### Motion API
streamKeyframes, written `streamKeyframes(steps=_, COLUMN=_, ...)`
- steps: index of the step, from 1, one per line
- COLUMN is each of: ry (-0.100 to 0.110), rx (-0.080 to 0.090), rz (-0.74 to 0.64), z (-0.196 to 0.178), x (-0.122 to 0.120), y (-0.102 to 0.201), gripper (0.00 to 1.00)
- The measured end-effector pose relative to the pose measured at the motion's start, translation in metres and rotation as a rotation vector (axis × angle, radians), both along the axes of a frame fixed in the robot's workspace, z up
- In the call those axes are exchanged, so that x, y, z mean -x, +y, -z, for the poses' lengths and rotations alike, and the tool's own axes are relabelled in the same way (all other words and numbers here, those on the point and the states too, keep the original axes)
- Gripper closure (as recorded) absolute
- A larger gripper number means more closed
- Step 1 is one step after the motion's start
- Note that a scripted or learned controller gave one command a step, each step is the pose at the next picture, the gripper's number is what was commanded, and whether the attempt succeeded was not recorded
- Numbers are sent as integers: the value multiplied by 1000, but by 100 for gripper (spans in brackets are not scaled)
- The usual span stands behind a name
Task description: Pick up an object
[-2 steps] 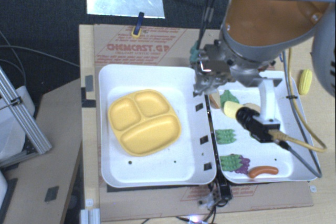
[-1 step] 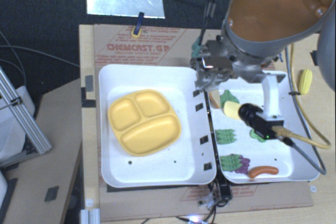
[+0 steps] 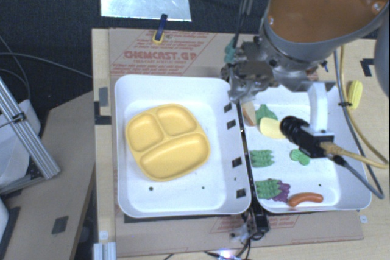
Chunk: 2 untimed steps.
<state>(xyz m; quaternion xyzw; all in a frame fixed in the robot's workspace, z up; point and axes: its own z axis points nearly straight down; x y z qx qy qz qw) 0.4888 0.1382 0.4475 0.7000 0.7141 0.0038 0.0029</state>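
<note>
left bin: I see a yellow divided plate in it, three compartments, nothing on the plate.
divider: the two bins meet here; a row of dark clips runs along the seam.
right bin: toy food. Green leafy piece far, pale yellow piece just beside it, green beans-like piece mid, purple-and-green bunch near, orange sausage near right, small green piece beside the black fitting.
gripper: hanging over the far left corner of the right bin, right at the seam. A tan object sits just below it.
fingers: can't tell their state, the wrist body hides them from my view.
black fitting: black cylinder on a white bracket, cable trailing right; looks like arm hardware, not a pick target.
step: my read is approach or descent, no grasp confirmed. Nothing visibly lifted.
next move: I'd want the tool centred on one piece, likely the tan or pale yellow one, and kept off the bin wall and seam clips before closing.
risk: pieces at the far end are crowded; a double grab or a nudge is likely.
writing: red print on the cardboard under the bins reads roughly "CHEMCAST GP"; smaller lines unreadable.
</note>
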Motion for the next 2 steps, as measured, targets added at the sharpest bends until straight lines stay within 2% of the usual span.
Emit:
streamKeyframes(steps=1, ry=-2, rx=0, rz=-5, z=-11, x=-1, y=0, gripper=100)
streamKeyframes(steps=2, ry=19, rx=5, rz=21, z=99, x=3, y=-7, gripper=100)
